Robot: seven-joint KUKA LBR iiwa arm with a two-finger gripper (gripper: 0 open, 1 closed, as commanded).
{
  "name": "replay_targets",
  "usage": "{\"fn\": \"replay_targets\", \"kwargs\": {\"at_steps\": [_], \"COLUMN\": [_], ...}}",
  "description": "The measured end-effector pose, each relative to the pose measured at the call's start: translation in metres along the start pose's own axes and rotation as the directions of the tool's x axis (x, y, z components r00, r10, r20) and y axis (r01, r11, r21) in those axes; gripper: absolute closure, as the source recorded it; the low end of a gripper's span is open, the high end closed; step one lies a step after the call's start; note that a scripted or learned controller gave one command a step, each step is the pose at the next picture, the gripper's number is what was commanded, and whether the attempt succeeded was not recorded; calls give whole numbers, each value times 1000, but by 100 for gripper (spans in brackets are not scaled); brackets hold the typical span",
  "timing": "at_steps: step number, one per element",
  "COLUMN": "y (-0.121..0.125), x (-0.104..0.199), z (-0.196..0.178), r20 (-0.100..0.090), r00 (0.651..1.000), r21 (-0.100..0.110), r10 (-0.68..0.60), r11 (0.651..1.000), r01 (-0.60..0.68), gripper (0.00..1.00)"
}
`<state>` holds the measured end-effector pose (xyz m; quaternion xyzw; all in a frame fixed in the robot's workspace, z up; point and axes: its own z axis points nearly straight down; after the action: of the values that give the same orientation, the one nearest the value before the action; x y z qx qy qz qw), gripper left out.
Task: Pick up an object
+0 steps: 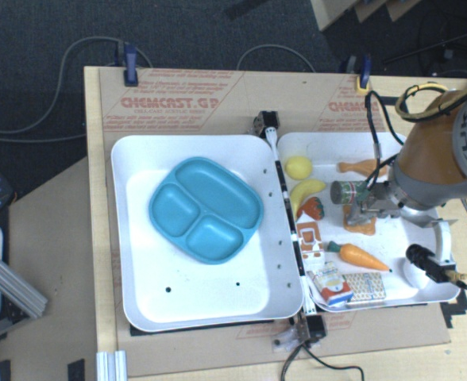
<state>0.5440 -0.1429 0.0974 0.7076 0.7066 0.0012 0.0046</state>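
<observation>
My gripper (pixel 366 209) hangs low over the middle of the right bin (pixel 400 143), reaching in from the right. Directly under it lies a small orange piece (pixel 359 226), and a green-labelled can (pixel 345 191) lies on its side just to the left, close against the gripper. A carrot (pixel 360 256) lies below them toward the front. Whether anything sits between the gripper's tips is hidden by the wrist.
The right bin also holds a lemon (pixel 299 167), a banana (pixel 306 190), a strawberry (pixel 312 208), an orange shape (pixel 359 167) at the back, and small cartons (pixel 329 284) at the front. A blue divided plate (pixel 206 209) lies in the left bin (pixel 138 292).
</observation>
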Motion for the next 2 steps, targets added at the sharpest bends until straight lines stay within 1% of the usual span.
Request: {"fn": "replay_targets", "kwargs": {"at_steps": [1,2], "y": [0,0], "x": [0,0], "z": [1,-10], "r20": [-1,0], "r00": [1000,1000], "r21": [1,-1], "r10": [0,1], "r11": [1000,1000], "r01": [0,-1], "gripper": [0,100]}}
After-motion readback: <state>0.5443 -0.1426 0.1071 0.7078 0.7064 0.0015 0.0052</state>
